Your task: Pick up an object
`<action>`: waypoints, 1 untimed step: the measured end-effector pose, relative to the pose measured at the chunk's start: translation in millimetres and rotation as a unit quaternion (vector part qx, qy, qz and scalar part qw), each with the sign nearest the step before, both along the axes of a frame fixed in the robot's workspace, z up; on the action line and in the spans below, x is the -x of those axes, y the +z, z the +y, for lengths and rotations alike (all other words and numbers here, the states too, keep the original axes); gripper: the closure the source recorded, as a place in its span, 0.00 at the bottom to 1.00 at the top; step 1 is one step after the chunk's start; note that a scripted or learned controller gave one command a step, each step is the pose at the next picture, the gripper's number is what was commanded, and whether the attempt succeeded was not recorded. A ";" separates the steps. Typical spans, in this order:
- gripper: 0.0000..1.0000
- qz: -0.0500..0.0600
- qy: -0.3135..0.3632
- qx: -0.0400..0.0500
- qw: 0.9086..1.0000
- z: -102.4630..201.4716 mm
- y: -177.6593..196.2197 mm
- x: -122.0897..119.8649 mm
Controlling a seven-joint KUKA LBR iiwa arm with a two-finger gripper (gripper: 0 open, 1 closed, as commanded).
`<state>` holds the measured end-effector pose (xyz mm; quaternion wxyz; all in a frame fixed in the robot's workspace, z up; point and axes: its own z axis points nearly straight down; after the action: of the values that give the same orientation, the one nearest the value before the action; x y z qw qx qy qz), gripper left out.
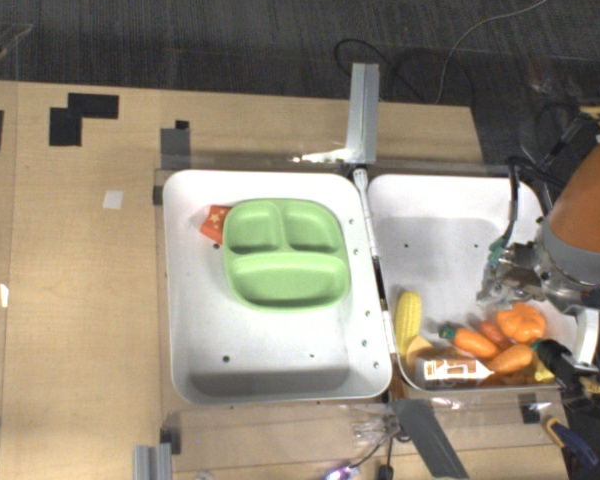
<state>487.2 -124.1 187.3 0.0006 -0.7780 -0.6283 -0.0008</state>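
The right bin (430, 218) holds a pile of toy food along its near side: a yellow corn cob (407, 315), an orange carrot (475, 344), another orange piece (511, 359), an orange pepper-like piece (522, 321) and a brown-and-white packet (452, 370). My gripper (503, 280) hangs at the bin's right side, just above and left of the orange pepper-like piece. The wrist hides its fingers, and nothing shows between them.
The left bin (195, 348) holds a green divided plate (283, 251) with a small red item (214, 224) at its left edge. A grey post (363, 113) stands behind the bins. Cables lie at the right, beside the arm (585, 218).
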 end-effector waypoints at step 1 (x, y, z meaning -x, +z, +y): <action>0.00 0.000 0.000 0.000 1.000 -0.1 0.1 -0.1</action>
<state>487.3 -124.2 187.4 0.0003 -0.7781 -0.6282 -0.0009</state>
